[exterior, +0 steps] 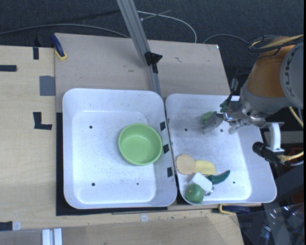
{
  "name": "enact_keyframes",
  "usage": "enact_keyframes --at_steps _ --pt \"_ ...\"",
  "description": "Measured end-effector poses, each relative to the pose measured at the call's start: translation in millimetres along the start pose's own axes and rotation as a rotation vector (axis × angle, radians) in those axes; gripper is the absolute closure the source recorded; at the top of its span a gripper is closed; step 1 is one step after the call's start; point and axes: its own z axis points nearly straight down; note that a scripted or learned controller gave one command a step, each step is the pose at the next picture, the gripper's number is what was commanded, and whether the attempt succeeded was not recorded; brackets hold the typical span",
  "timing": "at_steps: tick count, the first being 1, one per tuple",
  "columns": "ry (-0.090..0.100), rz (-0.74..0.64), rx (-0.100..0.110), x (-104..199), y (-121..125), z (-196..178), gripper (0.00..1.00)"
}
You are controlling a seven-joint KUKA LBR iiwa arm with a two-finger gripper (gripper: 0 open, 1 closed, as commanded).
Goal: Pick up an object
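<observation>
The gripper (214, 122) hangs over the upper part of the right bin (255, 182); a small green thing (208, 117) sits at its tip, though whether the jaws grasp it I cannot tell. In my judgement the grasp step is in hand, and a straight lift would confirm it. Clustered at the bin's lower edge lie a tan disc (185, 164), a yellow piece (205, 167), a white block (200, 181) and a green ball (194, 193), well apart; the green bowl (140, 144) sits in the left bin (81, 137).

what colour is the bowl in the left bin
Light green; the bowl shows in the camera view.
</observation>
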Motion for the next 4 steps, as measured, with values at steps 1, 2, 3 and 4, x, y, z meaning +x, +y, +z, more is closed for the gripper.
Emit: enact_keyframes --at_steps 1,2,3,4 --pt "0.000 0.000 0.000 -1.4 -2.2 44.1 0.00" --pt "0.000 -0.001 -0.003 -0.9 -1.3 31.5 1.00" --pt "-0.001 0.000 -0.010 -0.1 -10.5 -18.7 1.00" --pt "-0.001 -0.001 -0.012 7.5 -8.5 -79.4 1.00"
